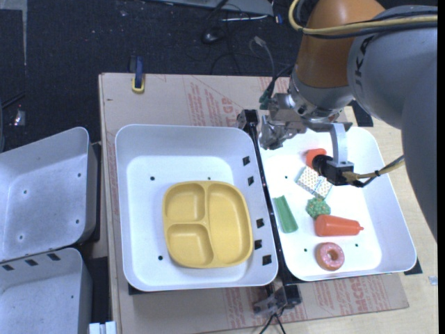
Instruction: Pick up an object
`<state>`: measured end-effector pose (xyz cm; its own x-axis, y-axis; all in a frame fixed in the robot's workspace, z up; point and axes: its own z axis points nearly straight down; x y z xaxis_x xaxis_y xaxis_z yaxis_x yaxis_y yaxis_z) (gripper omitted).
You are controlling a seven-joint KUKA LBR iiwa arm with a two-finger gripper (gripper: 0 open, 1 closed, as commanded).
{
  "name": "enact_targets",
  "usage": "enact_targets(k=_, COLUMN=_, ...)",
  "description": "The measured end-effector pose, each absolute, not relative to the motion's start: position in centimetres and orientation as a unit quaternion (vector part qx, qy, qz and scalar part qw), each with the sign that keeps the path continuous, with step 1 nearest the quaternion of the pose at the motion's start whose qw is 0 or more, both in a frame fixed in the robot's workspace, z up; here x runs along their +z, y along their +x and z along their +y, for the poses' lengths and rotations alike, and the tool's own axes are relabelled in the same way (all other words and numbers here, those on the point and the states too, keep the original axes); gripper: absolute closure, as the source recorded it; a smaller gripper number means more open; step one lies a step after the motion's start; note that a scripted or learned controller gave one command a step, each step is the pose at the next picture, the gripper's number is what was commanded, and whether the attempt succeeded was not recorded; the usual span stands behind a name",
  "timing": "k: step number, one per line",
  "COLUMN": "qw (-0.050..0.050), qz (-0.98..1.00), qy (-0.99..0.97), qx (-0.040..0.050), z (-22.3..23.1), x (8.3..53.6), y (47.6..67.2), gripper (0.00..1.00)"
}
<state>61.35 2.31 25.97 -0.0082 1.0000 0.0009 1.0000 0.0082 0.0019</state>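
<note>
The right bin (389, 207) holds several toy items: a green stick (284, 213), a checkered packet (312, 182), a green broccoli piece (318, 207), an orange carrot (336, 225), a pink ring donut (329, 255) and a red-orange piece (315, 156) partly hidden by the arm. My gripper (272, 132) hangs over the far left corner of the right bin, close to the wall between the bins. It is above and left of the packet and well away from the carrot and donut. I see nothing in its grasp.
A yellow divided plate (207, 223) lies in the left bin (139, 158). The grey arm with its orange band (337, 19) covers the far right of the right bin. Black cabling (334, 169) hangs near the red-orange piece. Other white bins (42, 186) sit at the far left.
</note>
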Motion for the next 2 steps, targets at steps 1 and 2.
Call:
enact_targets(k=1, qw=0.000, qz=0.708, qy=0.706, qx=-0.0006, z=6.9, x=23.4, y=62.1, gripper=1.00)
enact_targets(k=2, qw=0.000, qz=0.709, qy=0.706, qx=-0.0005, z=9.4, x=23.0, y=62.0, gripper=1.00)
